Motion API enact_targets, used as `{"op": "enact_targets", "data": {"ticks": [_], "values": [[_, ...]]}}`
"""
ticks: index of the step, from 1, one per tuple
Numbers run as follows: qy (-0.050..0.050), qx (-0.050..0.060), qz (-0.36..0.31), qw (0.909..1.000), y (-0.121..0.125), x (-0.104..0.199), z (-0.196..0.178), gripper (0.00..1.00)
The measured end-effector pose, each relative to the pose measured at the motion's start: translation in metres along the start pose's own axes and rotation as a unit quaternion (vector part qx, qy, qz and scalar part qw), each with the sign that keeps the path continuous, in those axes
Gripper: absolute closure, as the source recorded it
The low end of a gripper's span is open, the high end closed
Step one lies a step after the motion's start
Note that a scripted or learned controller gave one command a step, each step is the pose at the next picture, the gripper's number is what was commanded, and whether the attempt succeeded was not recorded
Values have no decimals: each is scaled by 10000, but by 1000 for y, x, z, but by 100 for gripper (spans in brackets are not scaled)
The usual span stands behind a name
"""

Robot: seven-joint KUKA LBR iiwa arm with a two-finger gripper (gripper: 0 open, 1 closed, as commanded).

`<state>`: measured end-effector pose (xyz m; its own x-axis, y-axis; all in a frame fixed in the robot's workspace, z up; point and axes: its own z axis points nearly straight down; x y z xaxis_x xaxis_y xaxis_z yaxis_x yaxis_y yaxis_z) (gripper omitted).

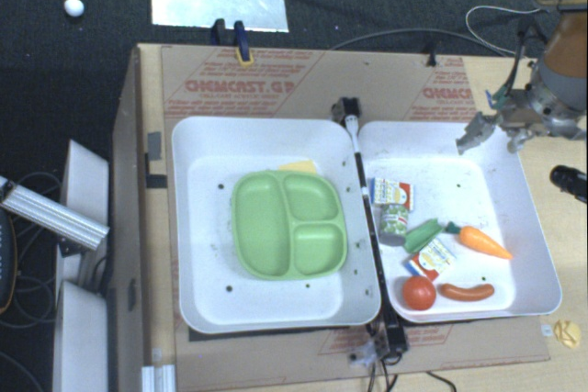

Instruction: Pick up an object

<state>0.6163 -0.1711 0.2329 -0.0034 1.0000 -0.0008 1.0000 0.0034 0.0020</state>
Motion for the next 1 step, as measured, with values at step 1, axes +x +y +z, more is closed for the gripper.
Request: {"op": "enact_targets", "data": {"ticks": [1], "values": [[9,19,-5,10000,1,51,124,0]]}}
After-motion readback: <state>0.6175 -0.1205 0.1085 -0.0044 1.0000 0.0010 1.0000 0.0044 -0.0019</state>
